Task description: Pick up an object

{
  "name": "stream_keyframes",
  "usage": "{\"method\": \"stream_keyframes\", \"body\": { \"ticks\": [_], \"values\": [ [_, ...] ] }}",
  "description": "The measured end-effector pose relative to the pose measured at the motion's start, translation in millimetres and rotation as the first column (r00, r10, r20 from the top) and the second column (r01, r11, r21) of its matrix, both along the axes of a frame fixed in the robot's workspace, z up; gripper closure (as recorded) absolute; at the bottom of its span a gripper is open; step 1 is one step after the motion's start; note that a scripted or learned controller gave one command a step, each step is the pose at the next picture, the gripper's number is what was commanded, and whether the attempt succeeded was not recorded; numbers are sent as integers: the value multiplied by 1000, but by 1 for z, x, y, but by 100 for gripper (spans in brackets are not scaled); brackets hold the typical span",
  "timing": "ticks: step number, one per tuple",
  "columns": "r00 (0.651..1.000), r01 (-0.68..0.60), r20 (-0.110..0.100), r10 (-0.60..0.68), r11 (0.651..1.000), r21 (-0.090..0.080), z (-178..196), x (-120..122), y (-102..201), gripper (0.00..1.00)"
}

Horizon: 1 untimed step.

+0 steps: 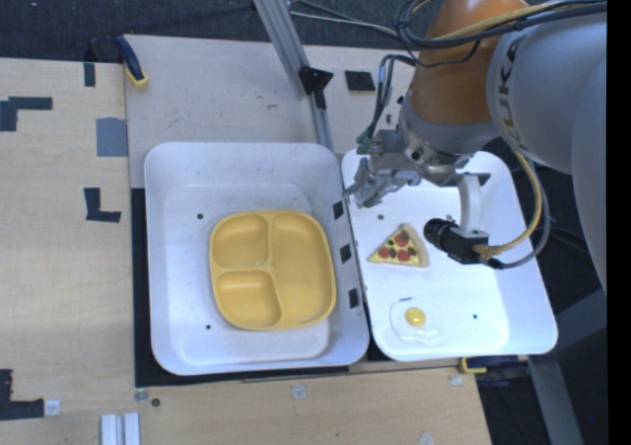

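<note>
**End effector over the right bin's far-left corner**

I see the arm (513,68) reaching in from the right, with its end effector (367,186) hanging over the far-left corner of the right bin (523,325), close to the rim shared with the left bin (168,265). From this angle I cannot tell how it is set, and I see nothing caught in it.

A pizza slice (399,248) lies in the right bin, just nearer than the end effector and apart from it. A fried egg (414,321) sits nearer still, close to the bin's near rim.

In the left bin a yellow divided plate (271,268) rests flat, right of centre. Both bins stand side by side on the bench (59,265).
</note>
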<state>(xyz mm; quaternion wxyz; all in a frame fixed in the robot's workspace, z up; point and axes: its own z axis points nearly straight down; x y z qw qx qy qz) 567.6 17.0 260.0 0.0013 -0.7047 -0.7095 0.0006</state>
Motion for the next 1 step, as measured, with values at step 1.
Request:
{"method": "stream_keyframes", "body": {
  "ticks": [1],
  "values": [
    [1000, 0, -2, 0, 1000, 0, -20, -4, 55, 100]
  ]
}}
